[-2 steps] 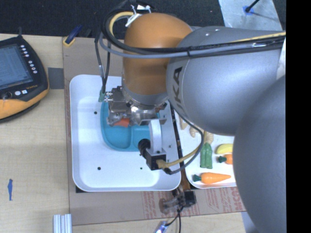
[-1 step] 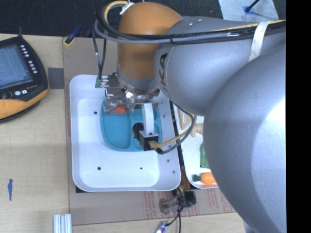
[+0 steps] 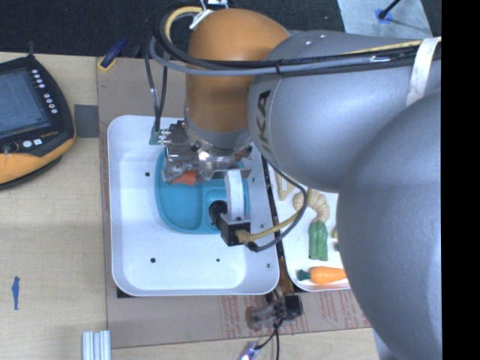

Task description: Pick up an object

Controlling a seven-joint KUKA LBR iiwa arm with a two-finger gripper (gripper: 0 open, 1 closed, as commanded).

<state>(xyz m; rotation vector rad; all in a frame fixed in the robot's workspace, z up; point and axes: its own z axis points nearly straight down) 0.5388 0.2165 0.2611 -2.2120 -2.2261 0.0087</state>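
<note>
Orange-and-grey handheld control pendant (image 3: 30, 122) sits on wooden tabletop (image 3: 52, 238), far left. Left shallow white plastic bin (image 3: 142, 265) holds a blue plastic dish-shaped object (image 3: 184, 205). Tool (image 3: 196, 167) hangs low over the dish's far edge, something small and orange at its tip; grip cannot be told. Right bin (image 3: 304, 280) holds green bottle-shaped toy (image 3: 319, 238) and orange carrot toy (image 3: 328, 275), near edge.

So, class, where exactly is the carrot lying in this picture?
The carrot lies in the right bin, near its front edge, just below the green vegetable and beside the arm.
</note>
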